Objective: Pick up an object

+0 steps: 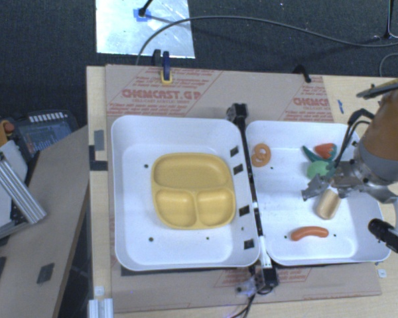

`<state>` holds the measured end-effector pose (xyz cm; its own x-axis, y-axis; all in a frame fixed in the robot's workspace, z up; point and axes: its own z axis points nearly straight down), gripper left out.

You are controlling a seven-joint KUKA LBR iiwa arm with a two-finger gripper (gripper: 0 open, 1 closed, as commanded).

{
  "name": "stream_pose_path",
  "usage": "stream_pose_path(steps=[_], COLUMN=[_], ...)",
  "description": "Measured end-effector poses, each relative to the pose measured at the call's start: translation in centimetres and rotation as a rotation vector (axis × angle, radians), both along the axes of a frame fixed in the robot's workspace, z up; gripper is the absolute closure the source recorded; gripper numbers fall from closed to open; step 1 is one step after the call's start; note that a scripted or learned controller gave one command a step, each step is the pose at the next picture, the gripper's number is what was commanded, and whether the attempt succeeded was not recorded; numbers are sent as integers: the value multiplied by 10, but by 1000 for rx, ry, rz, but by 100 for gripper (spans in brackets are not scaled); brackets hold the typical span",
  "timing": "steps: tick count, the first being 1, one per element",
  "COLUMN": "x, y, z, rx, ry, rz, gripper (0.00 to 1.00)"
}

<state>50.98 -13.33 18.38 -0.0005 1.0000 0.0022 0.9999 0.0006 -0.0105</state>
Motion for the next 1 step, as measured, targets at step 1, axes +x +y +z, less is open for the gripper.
stream_pose_path(steps=[1], x=[3], y=[0], z=[5], rx=[-2], ry=[-11], rz=[3], gripper=[0])
